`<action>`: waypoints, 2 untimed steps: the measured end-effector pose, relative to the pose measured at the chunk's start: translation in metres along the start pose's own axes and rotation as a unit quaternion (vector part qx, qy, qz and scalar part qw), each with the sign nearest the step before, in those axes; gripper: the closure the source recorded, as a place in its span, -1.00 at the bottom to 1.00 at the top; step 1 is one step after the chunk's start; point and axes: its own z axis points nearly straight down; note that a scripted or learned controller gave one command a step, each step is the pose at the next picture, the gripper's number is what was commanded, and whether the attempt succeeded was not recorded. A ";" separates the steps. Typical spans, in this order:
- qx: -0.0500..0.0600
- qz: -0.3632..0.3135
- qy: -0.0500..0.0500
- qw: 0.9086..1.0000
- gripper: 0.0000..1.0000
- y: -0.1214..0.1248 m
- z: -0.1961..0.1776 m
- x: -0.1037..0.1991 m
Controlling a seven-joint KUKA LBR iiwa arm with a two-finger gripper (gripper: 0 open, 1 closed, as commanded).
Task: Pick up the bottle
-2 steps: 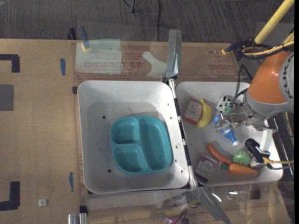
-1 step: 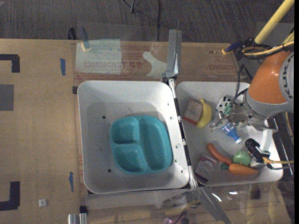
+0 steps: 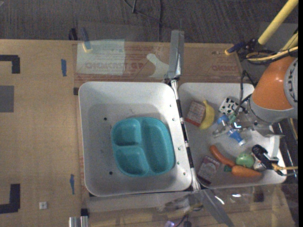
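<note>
A small clear bottle (image 3: 226,128) with blue parts lies in the right bin (image 3: 208,90), near its middle. The gripper (image 3: 240,121) hangs low at the bottle's right end, under the grey and orange wrist (image 3: 273,92) that reaches in from the right. The wrist and the bottle's glare hide how the gripper meets the bottle, so contact cannot be judged.
Around the bottle lie a yellow banana (image 3: 207,115), a small tan box (image 3: 194,112), a white dotted cube (image 3: 227,105), a red sausage (image 3: 221,155), a green fruit (image 3: 244,159), a carrot (image 3: 245,172) and a brown packet (image 3: 208,167). A teal divided plate (image 3: 142,145) sits in the left bin (image 3: 94,103).
</note>
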 end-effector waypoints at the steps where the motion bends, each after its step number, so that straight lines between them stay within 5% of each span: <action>1: -0.002 0.005 -0.001 1.000 -1.00 -0.013 0.000 0.002; 2: -0.004 0.008 -0.004 1.000 1.00 -0.013 -0.011 -0.002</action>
